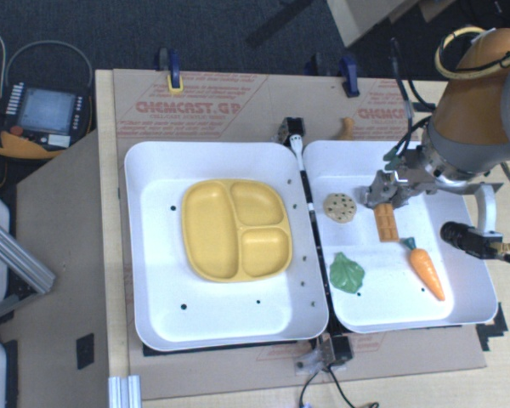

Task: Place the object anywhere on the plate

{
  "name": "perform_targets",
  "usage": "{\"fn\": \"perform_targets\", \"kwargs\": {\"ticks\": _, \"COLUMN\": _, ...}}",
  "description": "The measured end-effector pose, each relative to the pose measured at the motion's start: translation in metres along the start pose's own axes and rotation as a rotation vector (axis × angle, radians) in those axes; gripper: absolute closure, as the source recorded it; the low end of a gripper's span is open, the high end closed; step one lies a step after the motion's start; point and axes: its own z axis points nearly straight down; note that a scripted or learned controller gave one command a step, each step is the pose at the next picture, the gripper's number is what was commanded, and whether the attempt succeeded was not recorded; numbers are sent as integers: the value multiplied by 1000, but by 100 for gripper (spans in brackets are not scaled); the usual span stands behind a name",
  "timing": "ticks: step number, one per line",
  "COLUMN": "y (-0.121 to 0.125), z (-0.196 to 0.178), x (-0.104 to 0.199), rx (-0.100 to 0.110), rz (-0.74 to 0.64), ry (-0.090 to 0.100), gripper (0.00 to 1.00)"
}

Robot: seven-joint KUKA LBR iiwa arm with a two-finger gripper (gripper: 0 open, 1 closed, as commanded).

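A yellow plate [235,228] with three compartments lies in the left bin [153,313]. In the right bin [467,308] lie a round speckled cookie [340,207], a short orange-brown stick [385,223], a carrot [426,269] and a green leafy piece [347,273]. My gripper [384,192] hangs low over the right bin, just above the far end of the orange-brown stick and to the right of the cookie. Whether it touches the stick is not visible. The grey arm with its orange band hides the bin's far right corner.
A black divider rail [310,219] runs between the two bins. A black cylindrical part [469,239] of the arm juts over the right bin's right rim. Blue clamps [175,68] sit on the bench's far edge.
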Motion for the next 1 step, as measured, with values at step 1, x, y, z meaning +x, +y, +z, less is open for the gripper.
{"fn": "perform_targets", "kwargs": {"ticks": 1, "y": 10, "z": -9, "x": 46, "rx": -4, "rz": 1, "ry": -3, "gripper": 100}}
